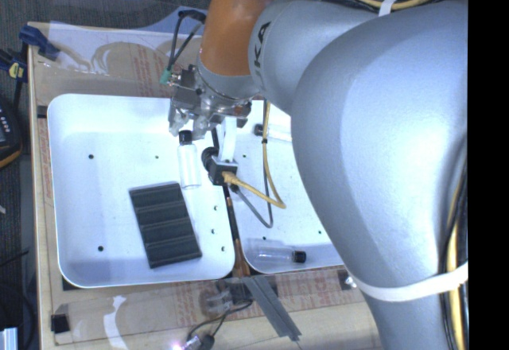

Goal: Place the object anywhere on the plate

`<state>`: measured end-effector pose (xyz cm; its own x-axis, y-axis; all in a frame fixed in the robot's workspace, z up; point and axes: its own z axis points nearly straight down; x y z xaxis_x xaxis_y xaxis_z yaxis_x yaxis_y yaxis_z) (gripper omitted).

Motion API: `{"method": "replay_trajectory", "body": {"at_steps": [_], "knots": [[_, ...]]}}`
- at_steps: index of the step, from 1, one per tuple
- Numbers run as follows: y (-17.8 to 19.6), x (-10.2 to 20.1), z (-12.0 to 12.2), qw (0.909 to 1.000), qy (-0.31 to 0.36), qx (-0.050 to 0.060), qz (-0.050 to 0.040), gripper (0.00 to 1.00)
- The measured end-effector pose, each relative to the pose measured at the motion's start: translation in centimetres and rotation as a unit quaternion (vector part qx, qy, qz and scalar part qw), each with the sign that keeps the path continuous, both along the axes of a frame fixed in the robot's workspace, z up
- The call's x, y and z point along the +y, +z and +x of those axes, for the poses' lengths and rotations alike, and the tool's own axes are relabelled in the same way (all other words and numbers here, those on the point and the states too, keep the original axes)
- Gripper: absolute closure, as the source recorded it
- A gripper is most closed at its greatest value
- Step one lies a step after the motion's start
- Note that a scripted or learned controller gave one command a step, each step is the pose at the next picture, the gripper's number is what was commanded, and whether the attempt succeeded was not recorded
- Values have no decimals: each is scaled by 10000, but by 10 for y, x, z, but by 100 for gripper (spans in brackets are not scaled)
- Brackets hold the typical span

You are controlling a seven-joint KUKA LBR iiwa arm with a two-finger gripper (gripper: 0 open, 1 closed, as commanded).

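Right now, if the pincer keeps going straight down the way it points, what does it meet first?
Probably the bare white floor of the left bin, just beyond the upper right corner of the dark ribbed plate. The pincer points down there, though depth is unclear from this slant.

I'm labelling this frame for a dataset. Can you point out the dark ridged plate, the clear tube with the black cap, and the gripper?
dark ridged plate (165, 224), camera view, middle of its top face.
clear tube with the black cap (274, 254), camera view, middle of the clear body.
gripper (189, 151), camera view, between its fingertips.
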<state>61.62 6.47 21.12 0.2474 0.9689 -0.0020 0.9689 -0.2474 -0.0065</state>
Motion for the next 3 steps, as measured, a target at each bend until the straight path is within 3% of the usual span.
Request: {"method": "replay_trajectory", "body": {"at_steps": [1,2,3], "knots": [[-88,51,18,9807,-1955,12,-12,100],[-20,-7,8,8970,-4419,-24,-24,100],[-21,-48,-20,8488,-5286,-3,-31,100]]}}
